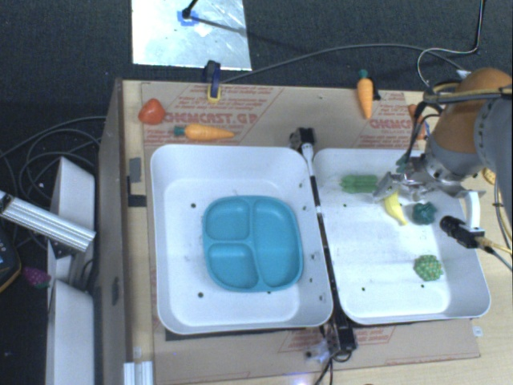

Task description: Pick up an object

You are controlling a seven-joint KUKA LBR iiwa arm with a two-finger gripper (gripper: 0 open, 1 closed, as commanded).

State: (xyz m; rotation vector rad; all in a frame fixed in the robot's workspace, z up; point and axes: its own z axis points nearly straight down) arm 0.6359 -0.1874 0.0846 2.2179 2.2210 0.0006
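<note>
Gripper [398, 187] sits low in the right bin [377, 303], up near its far wall, fingers pointing toward 9 o'clock. Can't tell how wide it stands or whether anything's betw. the fingers; metal parts blur together there, so no claim of a hold.

Closest thing: yellow banana [394, 208], just at 6 o'clock of the gripper, touching or nearly so. Green oblong piece [358, 184] lies just at 9 o'clock of the tips. Dark teal lump [423, 212] near, approx 4 o'clock. Green bumpy ball [428, 268] farther off at 5 o'clock, well apart from the rest.

Step, as I read it: approach/descent onto a target, likely the banana or the green oblong piece; nothing lifted yet. Next move prob. needs the tips centred over one item, close, then straight lift; crowding w/ neighbours could spoil the grasp.

Further out: left bin [176, 175] at 9 o'clock holds a blue divided plate [252, 243]. On the board beyond the bins, a toy carrot [206, 132] and red-orange piece [151, 111] at 10 o'clock, another carrot [365, 96] at 12.
</note>
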